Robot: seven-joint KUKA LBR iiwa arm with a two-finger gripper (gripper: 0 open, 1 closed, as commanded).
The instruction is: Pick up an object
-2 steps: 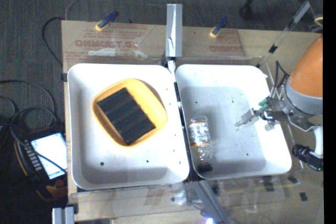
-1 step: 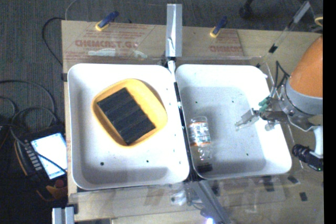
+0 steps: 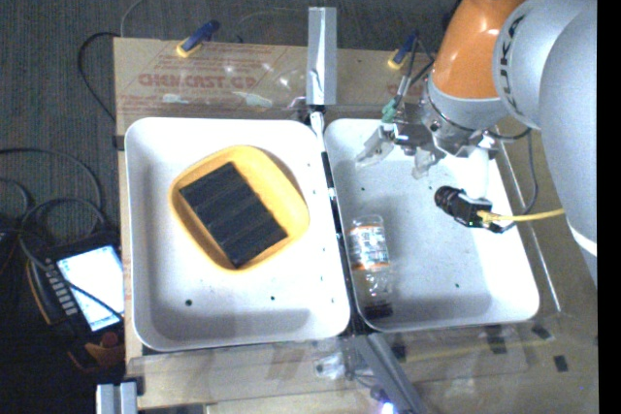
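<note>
The hand [image 3: 398, 146] hovers with fingers apart, holding nothing, over the far end of the right bin [image 3: 505, 291]. 1 clear plastic bottle [image 3: 370, 254] lies at this bin's near left side. The left bin [image 3: 155, 238] holds 1 yellow dish [image 3: 281, 177] with a black ribbed insert.

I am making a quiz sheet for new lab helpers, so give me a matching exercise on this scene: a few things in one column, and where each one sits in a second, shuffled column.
Things:
1. yellow dish with a dark ridged block in it
2. clear plastic bottle
3. gripper
4. blue clip

Places:
A. on the cardboard behind the left bin
B. above the far end of the right bin
C. in the middle of the left bin
D. lying in the right bin, near its left wall

Pairs: 1-C, 2-D, 3-B, 4-A
</note>
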